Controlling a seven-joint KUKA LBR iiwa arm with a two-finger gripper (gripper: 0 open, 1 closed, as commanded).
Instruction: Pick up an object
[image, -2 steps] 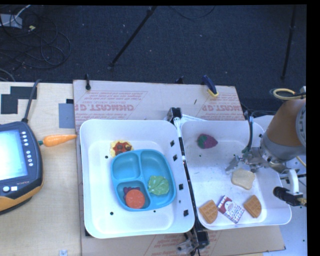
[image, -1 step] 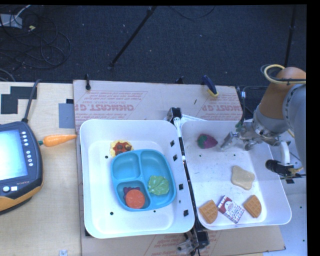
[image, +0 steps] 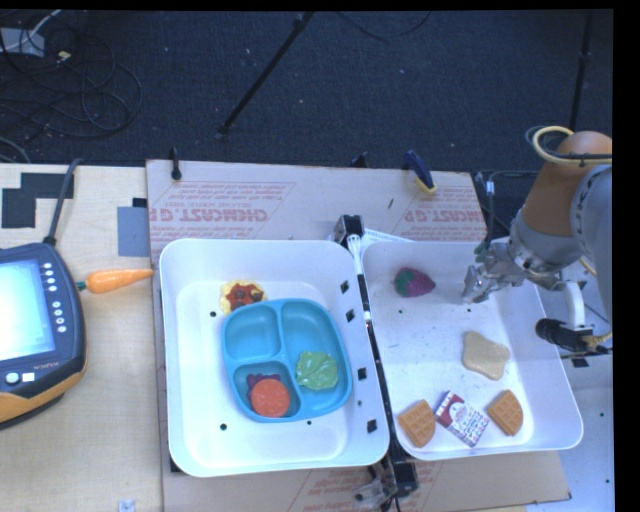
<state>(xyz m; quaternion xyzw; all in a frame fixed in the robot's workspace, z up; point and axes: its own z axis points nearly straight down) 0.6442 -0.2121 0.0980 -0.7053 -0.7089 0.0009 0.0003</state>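
Observation:
In the right bin (image: 545, 420) lie a purple and green vegetable toy (image: 413, 282), a pale bread slice (image: 485, 355), two waffle-like crackers (image: 417, 423) (image: 506, 412) and a small red and white packet (image: 461, 418). My gripper (image: 479, 286) hangs over the upper right part of that bin, right of the purple toy and above the bread slice. Nothing shows between its fingers. The left bin (image: 190, 300) holds a blue divided plate (image: 285, 360) with a red round piece (image: 270, 397) and a green leafy piece (image: 317, 371), plus a small pizza-like toy (image: 242, 295).
An orange carrot toy (image: 115, 281) lies on the bench left of the bins. A control pendant (image: 30, 330) with a lit screen sits at the far left. A blue clamp (image: 421, 172) grips the board's far edge. Cables run across the dark floor behind.

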